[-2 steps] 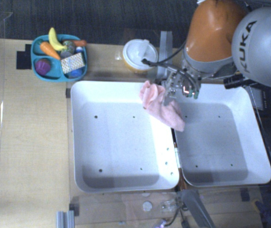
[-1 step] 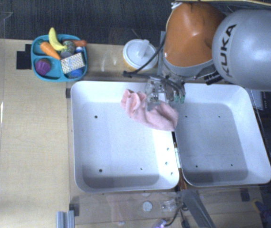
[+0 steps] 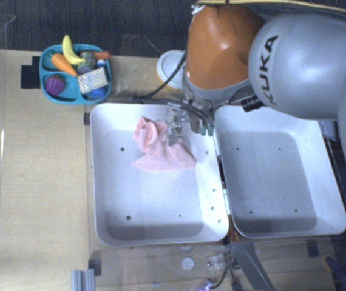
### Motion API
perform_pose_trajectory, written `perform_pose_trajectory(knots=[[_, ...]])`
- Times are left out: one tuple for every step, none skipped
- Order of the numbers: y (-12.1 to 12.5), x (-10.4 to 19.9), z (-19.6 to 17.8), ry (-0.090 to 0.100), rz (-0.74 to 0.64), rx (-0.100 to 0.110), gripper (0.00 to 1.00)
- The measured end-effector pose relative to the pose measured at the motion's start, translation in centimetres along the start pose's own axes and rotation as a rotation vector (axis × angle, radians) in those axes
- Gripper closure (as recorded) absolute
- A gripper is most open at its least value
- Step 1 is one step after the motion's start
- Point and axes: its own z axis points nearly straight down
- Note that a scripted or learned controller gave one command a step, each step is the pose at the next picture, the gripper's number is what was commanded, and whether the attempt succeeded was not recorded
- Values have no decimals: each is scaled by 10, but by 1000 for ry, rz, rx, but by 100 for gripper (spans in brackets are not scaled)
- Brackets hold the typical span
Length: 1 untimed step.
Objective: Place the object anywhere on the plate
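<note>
Over the tan wooden worktop (image 3: pixel 33 180) the grey arm with its orange band (image 3: pixel 221 41) reaches into the left shallow white bin (image 3: pixel 118 217). Beside it sits the right shallow white bin (image 3: pixel 282 187). A crumpled pink cloth (image 3: pixel 158 145) lies in the left bin's upper part. The claw (image 3: pixel 178 131) is just above the cloth's right edge; whether it pinches, I cannot tell. A blue divided tray of toy food (image 3: pixel 74 73) stands well apart.
</note>
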Motion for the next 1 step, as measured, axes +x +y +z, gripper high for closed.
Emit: perform_pose_trajectory(knots=[[0,0,0,0,0,0,0]])
